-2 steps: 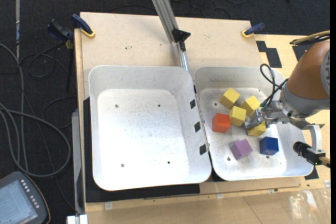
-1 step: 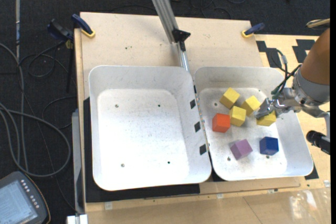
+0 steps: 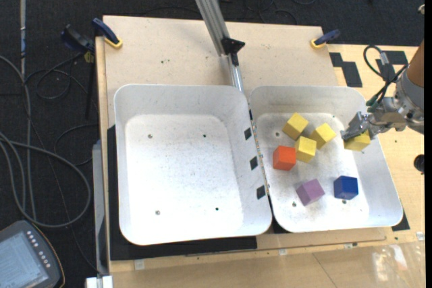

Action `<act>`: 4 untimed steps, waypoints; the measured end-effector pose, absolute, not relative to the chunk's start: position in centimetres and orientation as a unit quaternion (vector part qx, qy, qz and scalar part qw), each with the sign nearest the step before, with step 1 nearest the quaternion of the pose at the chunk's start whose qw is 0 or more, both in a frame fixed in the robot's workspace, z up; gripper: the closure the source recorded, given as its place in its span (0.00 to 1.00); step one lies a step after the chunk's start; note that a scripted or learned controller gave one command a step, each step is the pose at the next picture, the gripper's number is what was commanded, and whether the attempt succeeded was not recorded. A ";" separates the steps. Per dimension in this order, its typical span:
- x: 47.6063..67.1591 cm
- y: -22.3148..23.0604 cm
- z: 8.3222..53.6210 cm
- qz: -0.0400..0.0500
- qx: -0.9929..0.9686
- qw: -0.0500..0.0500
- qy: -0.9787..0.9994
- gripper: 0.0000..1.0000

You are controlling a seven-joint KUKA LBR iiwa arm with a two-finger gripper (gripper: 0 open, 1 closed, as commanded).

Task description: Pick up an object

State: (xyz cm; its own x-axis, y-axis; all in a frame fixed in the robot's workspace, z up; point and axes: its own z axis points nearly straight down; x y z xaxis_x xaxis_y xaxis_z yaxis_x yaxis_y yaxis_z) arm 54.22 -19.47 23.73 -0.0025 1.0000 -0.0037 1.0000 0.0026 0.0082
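The pincer [image 3: 358,133] hangs over the right edge of the right bin [image 3: 385,209], at the end of the grey arm [image 3: 412,94] that comes in from the right. Its fingers are closed down on a yellow block [image 3: 358,141], which sits between the tips with its lower part showing below them; it seems lifted a little off the bin floor, though the slant of the view makes that hard to judge.

Just left of the pincer, a second yellow block [image 3: 324,134] lies on the bin floor, close to but apart from the held one. Further left, a smaller yellow block [image 3: 306,149] rests against an orange block [image 3: 284,158], the two touching. Above them, left of the pincer at about its height, sits another yellow block [image 3: 295,125].

Below the pincer, toward the camera, a blue block [image 3: 345,187] stands near the bin's lower right corner, and a purple block [image 3: 310,191] lies to its left.

Well to the left of the pincer, past the wall where both meet, is the left bin [image 3: 135,104]. A metal pole [image 3: 206,0] slants across the bench [image 3: 175,44] far up and left of the pincer.
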 end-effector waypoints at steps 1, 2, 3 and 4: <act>54.4 -19.5 28.1 0.001 0.706 0.003 0.708 1.00; 54.8 -14.3 27.4 0.000 0.704 -0.001 0.710 1.00; 56.8 -9.0 25.6 0.000 0.705 -0.002 0.710 1.00; 57.4 -4.3 25.2 0.000 0.704 -0.001 0.710 1.00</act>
